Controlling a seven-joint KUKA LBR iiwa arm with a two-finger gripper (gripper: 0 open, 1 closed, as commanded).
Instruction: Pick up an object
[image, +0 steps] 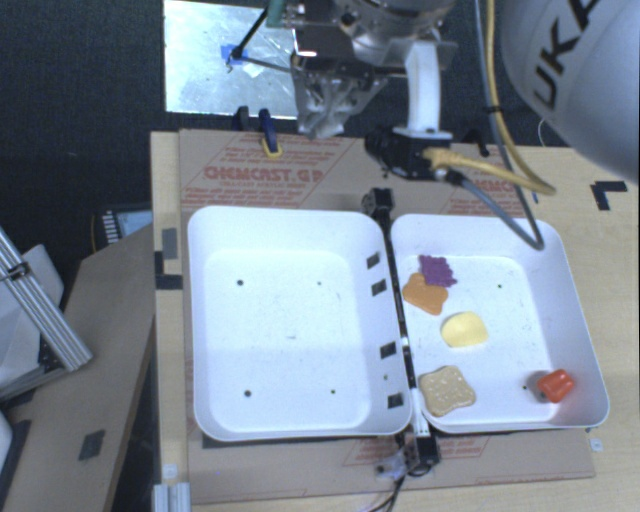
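Observation:
The right bin (560, 290) holds several small items. A purple bunch (437, 269) lies near its far left, touching an orange flat piece (425, 294) just in front of it. A pale yellow lump (464, 329) sits near the middle. A tan toast slice (446, 390) lies at the front left, and a red-orange item (553, 384) at the front right corner. My gripper (323, 118) hangs high beyond the far edge of the bins, above the cardboard sheet and well away from every item. Nothing shows in it.
The left bin (200, 330) stands beside the right one, joined by a black clipped seam (392, 320). A cable bundle (490, 180) trails over the right bin's far rim. A blue-and-yellow clamp (268, 135) sits on the cardboard's far edge.

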